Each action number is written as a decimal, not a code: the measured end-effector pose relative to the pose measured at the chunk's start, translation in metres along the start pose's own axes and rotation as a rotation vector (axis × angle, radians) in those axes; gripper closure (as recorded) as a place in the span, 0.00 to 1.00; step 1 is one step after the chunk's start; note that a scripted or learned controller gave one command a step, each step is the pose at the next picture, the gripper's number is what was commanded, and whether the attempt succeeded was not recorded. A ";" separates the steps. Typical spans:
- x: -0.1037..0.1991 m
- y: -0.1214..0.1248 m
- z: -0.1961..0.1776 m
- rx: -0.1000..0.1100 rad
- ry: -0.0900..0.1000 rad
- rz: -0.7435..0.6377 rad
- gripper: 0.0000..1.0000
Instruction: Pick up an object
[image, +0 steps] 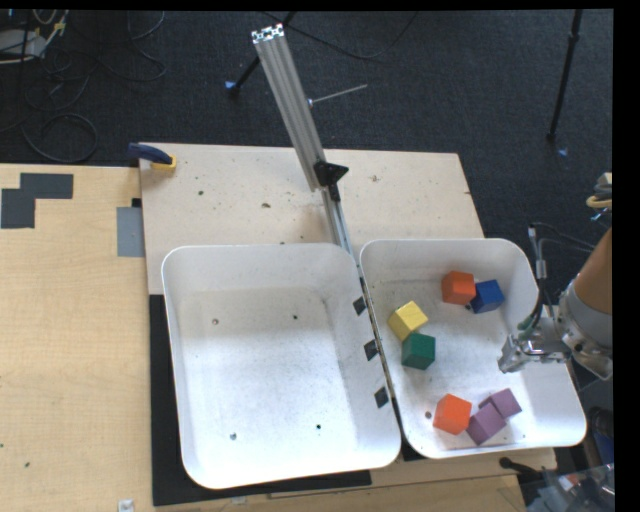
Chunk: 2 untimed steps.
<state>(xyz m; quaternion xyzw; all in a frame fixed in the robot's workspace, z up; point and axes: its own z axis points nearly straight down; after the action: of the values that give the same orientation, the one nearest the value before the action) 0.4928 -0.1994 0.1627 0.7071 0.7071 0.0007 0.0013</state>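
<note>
Where the pincer (514, 357) hovers, purple blocks (492, 414) lie near.

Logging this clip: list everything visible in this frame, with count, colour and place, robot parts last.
bins: 2, white, side by side on the bench; left bin, right bin
orange cubes: 2, right bin; one far, one near
blue cube: 1, touching the far orange cube
yellow cube: 1, right bin, by the divider
green cube: 1, just below the yellow cube
purple cubes: 2, right bin near corner
metal beam: 1, silver, slanting over the bench
clamp: 1, blue and yellow, bench's far left corner
gripper: 1, grey, over the right bin's right edge
</note>
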 end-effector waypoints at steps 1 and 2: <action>-0.005 0.004 -0.062 -0.002 -0.001 -0.001 1.00; -0.005 0.004 -0.060 0.005 0.001 -0.005 1.00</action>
<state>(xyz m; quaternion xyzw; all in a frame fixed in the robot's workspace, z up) 0.4969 -0.2041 0.2226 0.7055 0.7087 -0.0006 -0.0007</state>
